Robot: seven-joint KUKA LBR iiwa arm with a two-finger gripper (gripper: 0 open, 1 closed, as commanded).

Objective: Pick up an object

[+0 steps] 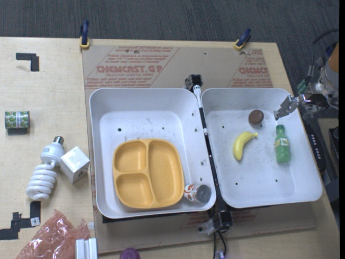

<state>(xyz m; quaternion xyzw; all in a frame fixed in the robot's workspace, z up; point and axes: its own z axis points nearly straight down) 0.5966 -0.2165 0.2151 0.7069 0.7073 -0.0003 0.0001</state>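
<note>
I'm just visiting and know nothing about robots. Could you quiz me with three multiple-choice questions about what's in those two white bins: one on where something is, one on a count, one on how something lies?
1. Where is the yellow plate?
A. left bin
B. right bin
C. on the bench

2. How many things lie in the right bin?
A. one
B. three
C. five

3. How is the green bottle placed?
A. standing upright
B. lying on its side
C. leaning on the banana

Answers:
1. A, it fills the left bin.
2. B, the banana, bottle and a brown round thing.
3. B, it lies flat, apart from the banana.

The tray (148, 172) and a can (197, 193) lie in the left bin (102, 104); banana (243, 144), bottle (282, 144) and puck (255, 116) lie in the right bin (226, 99).
</note>
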